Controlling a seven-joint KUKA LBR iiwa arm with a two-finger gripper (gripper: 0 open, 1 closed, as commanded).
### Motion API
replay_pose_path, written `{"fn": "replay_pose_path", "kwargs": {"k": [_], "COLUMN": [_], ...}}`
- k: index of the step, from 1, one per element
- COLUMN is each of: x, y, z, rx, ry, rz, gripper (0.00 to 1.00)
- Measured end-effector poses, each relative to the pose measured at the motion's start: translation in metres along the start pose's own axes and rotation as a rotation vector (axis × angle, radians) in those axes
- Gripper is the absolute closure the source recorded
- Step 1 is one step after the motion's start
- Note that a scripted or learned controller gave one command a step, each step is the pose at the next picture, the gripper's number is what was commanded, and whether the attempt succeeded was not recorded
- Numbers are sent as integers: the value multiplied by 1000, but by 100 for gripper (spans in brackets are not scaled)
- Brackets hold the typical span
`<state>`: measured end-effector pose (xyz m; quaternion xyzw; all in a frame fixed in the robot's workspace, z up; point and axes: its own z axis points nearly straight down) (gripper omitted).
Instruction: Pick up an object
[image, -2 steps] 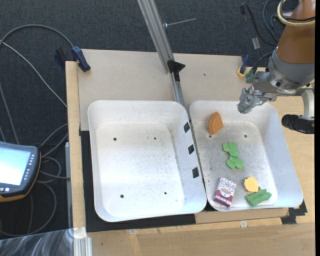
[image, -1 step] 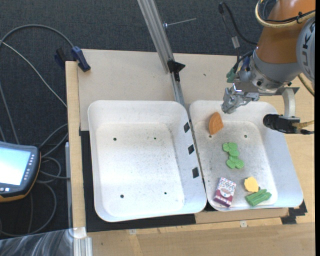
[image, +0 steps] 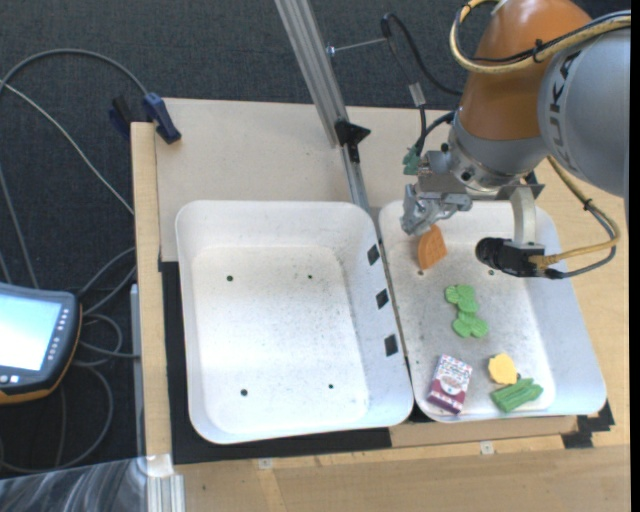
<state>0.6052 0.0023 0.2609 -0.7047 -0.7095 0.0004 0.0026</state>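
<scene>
My gripper (image: 428, 224) hangs over the back left part of the right bin (image: 560, 300). An orange wedge-shaped piece (image: 432, 249) sits with its top tucked between the fingertips, and the fingers are shut on it. Loose on the right bin's floor lie a green lumpy piece (image: 465, 311), a small yellow piece (image: 502, 368), a green ridged piece (image: 516, 394) and a purple-and-white packet (image: 451, 383).
The left bin (image: 200, 240) lies beside the right one, with black tabs (image: 381, 297) along the shared wall. A metal post (image: 322, 85) slants up behind the bins. A black fitting (image: 505, 256) with a cable sits at the right bin's back right.
</scene>
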Motion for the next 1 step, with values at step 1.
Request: {"fn": "replay_pose_path", "kwargs": {"k": [1], "x": [50], "y": [-14], "z": [2], "rx": [0], "ry": [0], "rz": [0], "gripper": [100]}}
